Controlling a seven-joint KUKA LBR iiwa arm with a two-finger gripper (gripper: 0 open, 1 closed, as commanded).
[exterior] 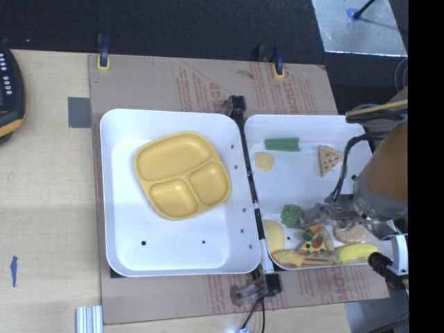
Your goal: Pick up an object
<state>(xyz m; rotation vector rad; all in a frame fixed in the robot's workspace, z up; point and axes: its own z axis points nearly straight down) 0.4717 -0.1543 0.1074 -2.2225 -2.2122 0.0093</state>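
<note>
On the desk two shallow white bins are set side by side: the left white bin (125, 186) carries a yellow three-compartment plastic plate (182, 174), and the right white bin (305, 127) carries a scatter of toy food. The grey arm with the orange band (387, 172) is reached in over the right bin's far-right side, and the pincer (326, 212) is seen low over the cluster at that bin's near edge.

Just left of the pincer a green toy broccoli floret (292, 215) is found, the closest thing to it by judgement, and so the likeliest target. Below the broccoli a pale yellow banana-like piece (275, 236) is laid with its long axis running up and down, beside a small multicoloured pizza-like piece (316, 245) and a yellow curved piece (355, 253). Well above the broccoli lie a green rectangular block (282, 143), a round yellow biscuit-like piece (263, 161) and a triangular tan wedge (328, 158).

Whether the pincer is spread or closed cannot be told: it is blurred against the clutter, and nothing can be made out between its tips. Part of the right bin is hidden by the arm.
</note>
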